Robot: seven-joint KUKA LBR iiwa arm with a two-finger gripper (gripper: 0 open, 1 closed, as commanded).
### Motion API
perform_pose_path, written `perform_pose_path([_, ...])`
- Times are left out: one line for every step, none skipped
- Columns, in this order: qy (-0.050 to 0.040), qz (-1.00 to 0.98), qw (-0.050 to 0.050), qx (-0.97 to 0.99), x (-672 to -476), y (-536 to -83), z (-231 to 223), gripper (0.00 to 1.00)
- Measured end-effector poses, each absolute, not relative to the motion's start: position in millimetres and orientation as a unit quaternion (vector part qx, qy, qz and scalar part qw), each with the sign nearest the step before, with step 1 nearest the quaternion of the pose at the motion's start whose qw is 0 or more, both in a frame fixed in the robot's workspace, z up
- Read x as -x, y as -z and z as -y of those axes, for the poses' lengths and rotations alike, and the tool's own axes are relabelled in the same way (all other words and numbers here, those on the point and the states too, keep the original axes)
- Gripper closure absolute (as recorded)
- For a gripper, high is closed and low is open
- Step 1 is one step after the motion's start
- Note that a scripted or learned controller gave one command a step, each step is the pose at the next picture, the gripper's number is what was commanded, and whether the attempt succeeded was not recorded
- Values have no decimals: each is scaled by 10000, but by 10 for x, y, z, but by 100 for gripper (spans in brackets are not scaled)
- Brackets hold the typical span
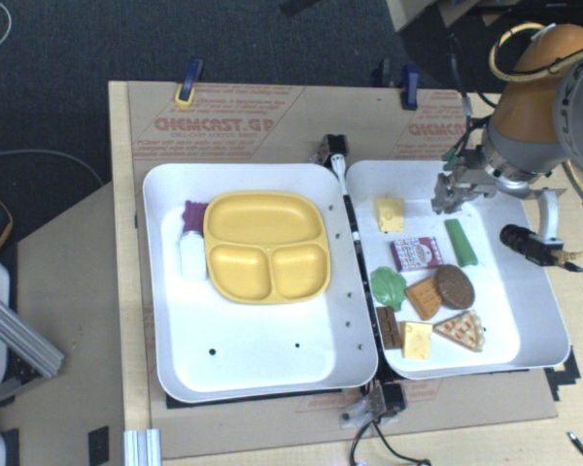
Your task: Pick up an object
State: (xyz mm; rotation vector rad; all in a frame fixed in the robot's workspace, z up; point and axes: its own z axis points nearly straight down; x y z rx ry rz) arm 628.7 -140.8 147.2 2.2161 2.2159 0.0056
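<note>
camera view is looking down at a slant on a worktop [272,115] of brown board that is carrying two shallow white bins side by side. the left bin [257,357] is holding a yellow divided plate [267,244] toward its far half, with a white bottle [191,255] lying along the plate's left edge and a purple item [194,214] tucked just behind the bottle, near the bin's far left corner.

the right bin [525,304] is holding a cluster of small toy foods. a pale yellow cheese block [391,215] is sitting toward the far left of this bin. a green stick [460,242] is lying just right of centre, and a purple packet [415,252] is resting beside it to the left. nearer the front edge, a green leafy piece [388,287], an orange cracker [424,298] and a brown round cookie [455,285] are lying close together, the cracker touching the cookie. along the front edge a dark chocolate bar [390,329], a yellow cheese slice [418,340] and a pizza wedge [462,331] are sitting in a row.

the arm [539,95] is reaching in from the right, and its end effector [452,194] is hanging over the far part of the right bin, just beyond the green stick and right of the cheese block. nothing is showing between its fingers, though how far apart they are standing i cannot tell.
</note>
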Motion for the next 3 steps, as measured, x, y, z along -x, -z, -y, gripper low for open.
perform_pose_path([-19, -7066, 40, -7076, -6213, -2035, 1466, 100])
perform_pose_path([-15, -7072, 29, -7070, -6224, -2267, 1469, 100])
perform_pose_path([-2, -7090, -14, -7052, -6319, -2157, 934, 100])
